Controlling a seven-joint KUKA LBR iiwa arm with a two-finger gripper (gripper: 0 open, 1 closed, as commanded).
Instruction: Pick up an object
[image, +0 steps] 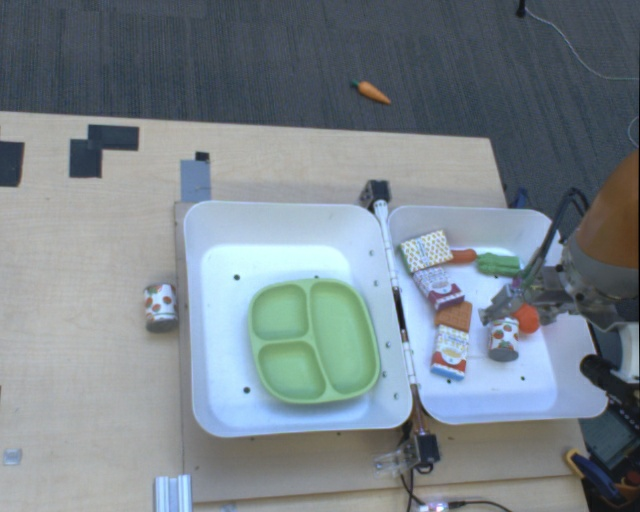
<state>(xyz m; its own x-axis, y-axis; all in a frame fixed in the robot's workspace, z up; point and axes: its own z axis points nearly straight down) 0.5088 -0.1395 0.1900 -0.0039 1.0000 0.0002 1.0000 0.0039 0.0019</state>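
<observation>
On the worktop (90, 380), 2 shallow white bins sit side by side. Left bin (215, 330): holds 1 green divided plate (313, 340) with 3 compartments, lying flat near the bin centre. Right bin (530, 395): holds several small objects. A patterned packet (425, 249) lies at the upper left of this bin, with an orange carrot-like piece (463, 256) just beside its right edge and a green piece (498, 264) further right. Below the packet, a dark red packet (441, 288) lies at a slant, and below that a long snack packet (453, 340) with an orange-brown upper end reaches toward the lower part of the bin. A small grey-white can (503, 340) lies to the right of the snack packet, and a small orange-red ball (527, 319) sits just beside the can's upper right.

The arm enters from the right, with the gripper (505, 305) low over the right bin, just above the can and beside the ball. Whether it is apart, together or clamped on anything cannot be told.

Outside the bins, a small printed can (159, 305) stands on the worktop left of the left bin. A carrot (373, 92) lies on the dark floor (250, 60) beyond the worktop.
</observation>
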